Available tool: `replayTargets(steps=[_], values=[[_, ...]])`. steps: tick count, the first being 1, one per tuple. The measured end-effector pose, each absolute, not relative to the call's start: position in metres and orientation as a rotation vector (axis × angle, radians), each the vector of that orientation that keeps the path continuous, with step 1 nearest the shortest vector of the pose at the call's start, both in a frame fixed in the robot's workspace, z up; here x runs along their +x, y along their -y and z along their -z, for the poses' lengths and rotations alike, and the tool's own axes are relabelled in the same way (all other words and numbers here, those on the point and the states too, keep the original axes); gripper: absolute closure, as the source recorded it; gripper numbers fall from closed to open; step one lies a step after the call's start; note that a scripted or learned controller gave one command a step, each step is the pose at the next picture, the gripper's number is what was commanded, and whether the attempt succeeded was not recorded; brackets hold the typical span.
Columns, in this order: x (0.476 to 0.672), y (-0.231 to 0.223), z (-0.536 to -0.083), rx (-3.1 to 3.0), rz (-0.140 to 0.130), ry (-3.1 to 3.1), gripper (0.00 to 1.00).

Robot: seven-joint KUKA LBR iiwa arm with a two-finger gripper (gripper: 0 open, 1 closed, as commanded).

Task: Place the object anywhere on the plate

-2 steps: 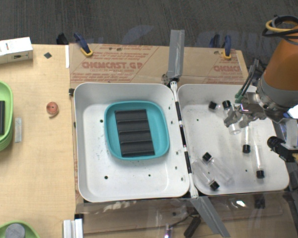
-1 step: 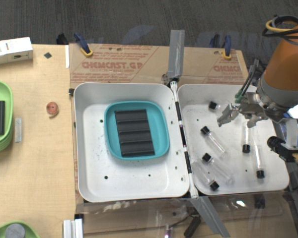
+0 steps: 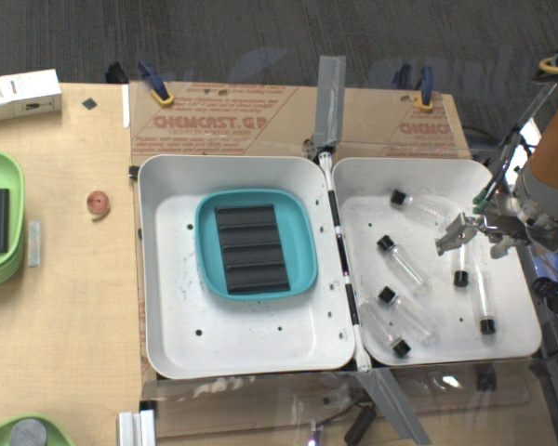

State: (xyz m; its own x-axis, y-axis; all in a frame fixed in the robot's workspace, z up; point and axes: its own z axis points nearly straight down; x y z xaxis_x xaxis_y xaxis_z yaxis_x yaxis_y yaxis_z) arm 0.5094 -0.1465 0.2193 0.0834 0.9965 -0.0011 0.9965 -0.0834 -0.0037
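A teal plate (image 3: 207, 249) lies in the left white bin (image 3: 167, 314) and carries a black ridged insert (image 3: 251, 247). Several clear vials with black caps lie scattered in the right bin (image 3: 353, 193), among them one at the back (image 3: 411, 203), one in the middle (image 3: 398, 260) and one near the front (image 3: 395, 328). My gripper (image 3: 476, 240) hangs over the right side of the right bin, above and just behind a vial (image 3: 461, 277). Its fingers stand open with nothing between them.
Cardboard (image 3: 223, 119) held by clamps lies behind the bins. On the wooden bench to the left are a stack of green bowls (image 3: 5, 249), a small red knob (image 3: 97, 203) and a white box (image 3: 19, 94). A metal divider (image 3: 339, 249) separates the bins.
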Motion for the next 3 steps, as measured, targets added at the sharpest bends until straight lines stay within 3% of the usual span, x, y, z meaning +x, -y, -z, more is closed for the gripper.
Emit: replayTargets(steps=[1, 2, 3], values=[[0.483, 0.207, -0.275, -2.29, -0.003, 2.151, 0.0], [0.479, 0.216, -0.38, -2.363, -0.004, 2.071, 0.0], [0.479, 0.214, -0.441, -2.407, -0.005, 2.018, 0.0]])
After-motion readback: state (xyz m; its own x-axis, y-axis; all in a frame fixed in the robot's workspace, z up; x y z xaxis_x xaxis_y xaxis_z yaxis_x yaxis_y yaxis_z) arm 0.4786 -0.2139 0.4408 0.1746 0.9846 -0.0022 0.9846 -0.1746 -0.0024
